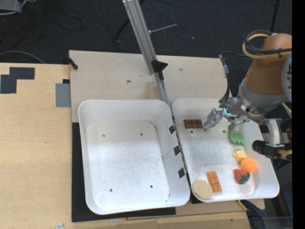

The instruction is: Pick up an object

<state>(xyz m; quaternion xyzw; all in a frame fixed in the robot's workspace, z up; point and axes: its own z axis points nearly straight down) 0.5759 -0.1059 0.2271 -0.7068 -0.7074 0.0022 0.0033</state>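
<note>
The right bin (267,190) holds several small items. A brown chocolate bar (193,123) lies near its far left. A green toy (236,137), a yellow piece (239,154), an orange ball (248,164) and a red strawberry (241,176) line the right side. An orange wafer (214,181) and a beige round biscuit (203,189) sit at the front. My gripper (222,123) hovers over the far part of this bin, between the chocolate bar and the green toy. Its fingers are spread open, with nothing between them.
The left bin (88,128) stands beside the right one, separated by a rim with black clips (177,150). A slanted aluminium rail (143,37) rises behind the bins. The grey and orange arm (267,75) comes in from the right.
</note>
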